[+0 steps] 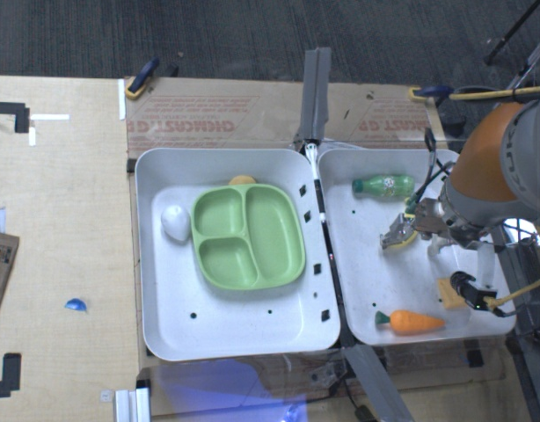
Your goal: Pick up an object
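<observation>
The gripper [400, 234] hangs low in the right-hand shallow white bin [367, 275]; whether it is spread or pinching anything I cannot tell, so the pick looks not yet done. Candidates there: a green plastic bottle [383, 185] lying at the far side, an orange toy carrot [412, 322] at the near edge, and a small tan block [451, 292] further right. The left bin [156, 253] holds a green three-compartment tray [249, 236], with a white rounded object [175, 223] beside its left edge.
</observation>
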